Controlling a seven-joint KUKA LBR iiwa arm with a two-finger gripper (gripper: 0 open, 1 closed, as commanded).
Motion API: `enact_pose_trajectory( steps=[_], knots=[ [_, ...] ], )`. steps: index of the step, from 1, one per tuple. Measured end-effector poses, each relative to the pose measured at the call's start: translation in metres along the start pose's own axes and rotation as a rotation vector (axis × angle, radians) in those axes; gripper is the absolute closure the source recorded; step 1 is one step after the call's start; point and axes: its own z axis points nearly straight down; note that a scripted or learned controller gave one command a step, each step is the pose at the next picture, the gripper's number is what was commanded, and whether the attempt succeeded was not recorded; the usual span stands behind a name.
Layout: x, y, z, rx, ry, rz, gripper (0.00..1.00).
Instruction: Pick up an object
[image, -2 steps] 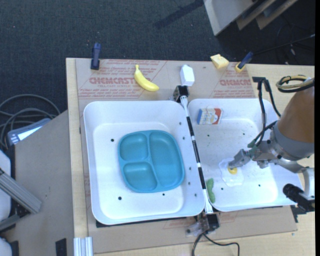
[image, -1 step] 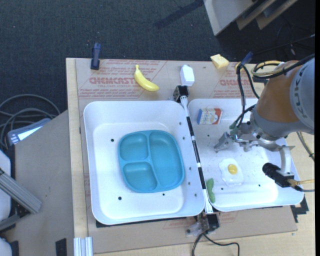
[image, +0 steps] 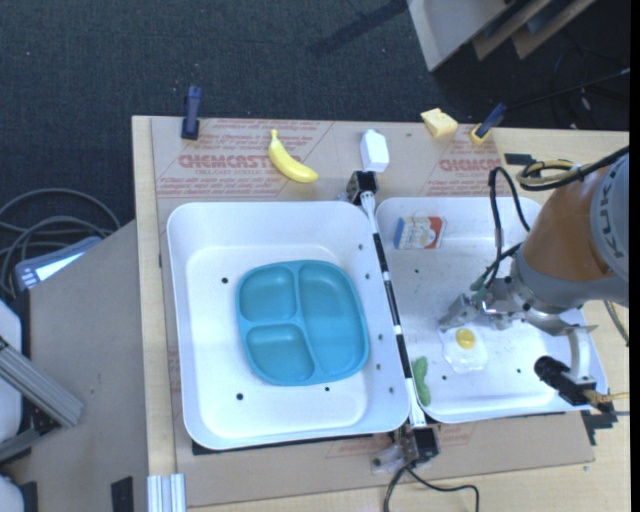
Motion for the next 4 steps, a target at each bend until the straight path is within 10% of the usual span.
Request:
enact_pose_trajectory(
  steps=[1,2,3,4],
  knots=[
    [-0.007,-0.025,0.002,-0.002,0.0,0.0,0.0],
    [-0.008,-0.023,-0.01,-0.009,-0.003,0.002,1.0],
    [-0.007,-0.024,-0.008,-0.004,0.0,0.001,0.0],
    [-0.007,-0.024,-0.018,-0.005,-0.001,0.002,1.0]
  ],
)
